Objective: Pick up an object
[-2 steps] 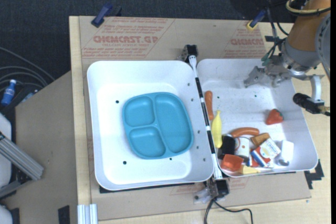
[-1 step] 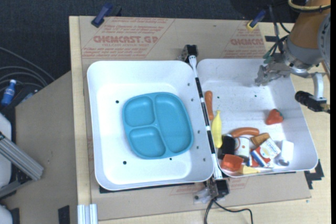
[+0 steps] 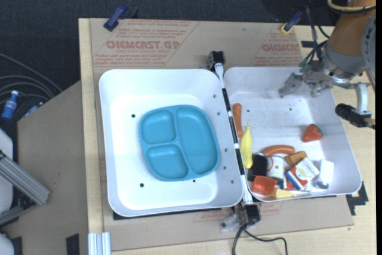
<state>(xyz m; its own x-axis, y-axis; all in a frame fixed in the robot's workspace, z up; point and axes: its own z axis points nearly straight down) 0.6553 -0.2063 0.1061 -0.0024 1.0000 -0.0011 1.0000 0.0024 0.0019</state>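
The gripper (image 3: 296, 84) is seen over the right bin (image 3: 352, 152), near its far edge; its fingers are spread wide, nothing between them. A strawberry (image 3: 311, 132) lies nearby. A blue tray (image 3: 178, 142) sits in the left bin (image 3: 119, 128).

bench (image 3: 179, 39): brown board | on it: left bin (image 3: 119, 92), right bin (image 3: 349, 158), side by side

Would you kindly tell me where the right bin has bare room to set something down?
The right bin is bare between the gripper, the carrot and the strawberry. Its near corner is crowded: hot dog, banana and small packets.
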